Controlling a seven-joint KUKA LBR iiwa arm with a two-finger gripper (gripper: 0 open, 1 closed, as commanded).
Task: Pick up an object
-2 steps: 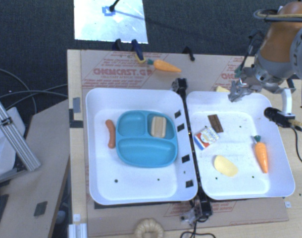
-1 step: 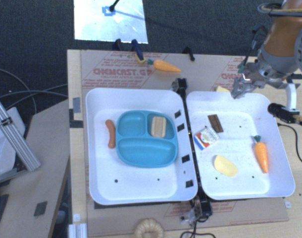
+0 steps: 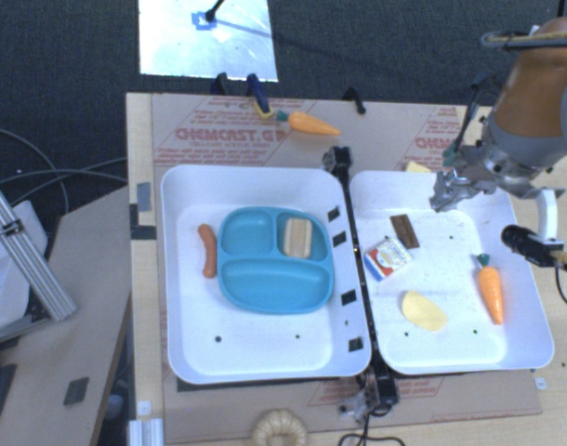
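The right bin point(image 3: 520, 347) holds a brown chocolate bar point(image 3: 404, 230), a small red, white and blue packet point(image 3: 387, 256), a pale yellow chip-like piece point(image 3: 423, 310) and an orange carrot point(image 3: 490, 289). My gripper point(image 3: 444, 196) hangs over the far part of this bin, up and to the right of the chocolate bar, with nothing visible between its fingers. The left bin point(image 3: 186, 342) holds a blue divided plate point(image 3: 237, 291) with a tan bread slice point(image 3: 296, 239) in one compartment, and a sausage point(image 3: 208, 250) lies left of the plate.
A second carrot point(image 3: 310, 124) lies on the cardboard behind the bins, near a blue clamp point(image 3: 257, 91). A black clip point(image 3: 337, 159) sits at the bins' shared far corner. A doughnut-like ring point(image 3: 281, 427) lies at the front edge. A metal frame point(image 3: 19, 249) stands at left.
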